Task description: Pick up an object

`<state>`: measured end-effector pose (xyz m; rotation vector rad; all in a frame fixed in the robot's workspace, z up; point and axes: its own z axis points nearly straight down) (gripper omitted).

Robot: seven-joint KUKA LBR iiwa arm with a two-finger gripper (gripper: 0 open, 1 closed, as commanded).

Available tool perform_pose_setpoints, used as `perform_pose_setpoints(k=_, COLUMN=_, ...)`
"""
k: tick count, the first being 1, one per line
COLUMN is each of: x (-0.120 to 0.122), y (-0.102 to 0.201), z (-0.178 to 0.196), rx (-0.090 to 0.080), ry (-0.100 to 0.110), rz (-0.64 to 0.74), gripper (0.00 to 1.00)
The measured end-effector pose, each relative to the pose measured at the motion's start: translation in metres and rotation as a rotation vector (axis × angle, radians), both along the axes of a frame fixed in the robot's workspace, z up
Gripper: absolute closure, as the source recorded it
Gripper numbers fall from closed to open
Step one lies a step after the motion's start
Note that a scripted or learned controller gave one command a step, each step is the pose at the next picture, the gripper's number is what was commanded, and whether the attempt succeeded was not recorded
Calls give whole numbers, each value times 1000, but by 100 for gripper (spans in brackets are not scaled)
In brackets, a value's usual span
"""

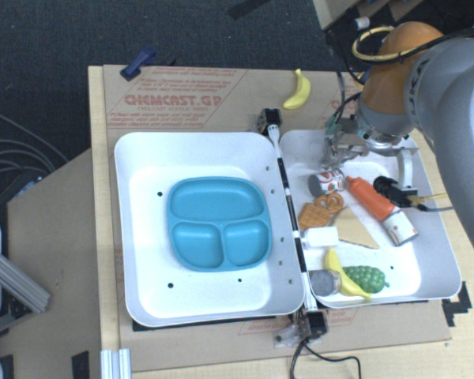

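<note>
The right bin holds several small items. A red and white can lies near its upper left, with a brown waffle piece just below it. An orange bottle with a white end lies slanted in the middle. A pale cheese wedge, a white block, a small banana, green grapes and a grey round piece sit toward the front. My gripper hangs at the bin's far left corner, just above the can.
The left bin carries a blue divided plate. A second banana lies on the bench behind the bins. A blue object sits at the bench's back left edge. The arm covers the right bin's far right.
</note>
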<state>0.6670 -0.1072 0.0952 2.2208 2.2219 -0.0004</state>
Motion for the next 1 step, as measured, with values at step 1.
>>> perform_pose_setpoints(k=1, x=0, y=0, z=0, rx=0, ry=0, rz=0, gripper=0)
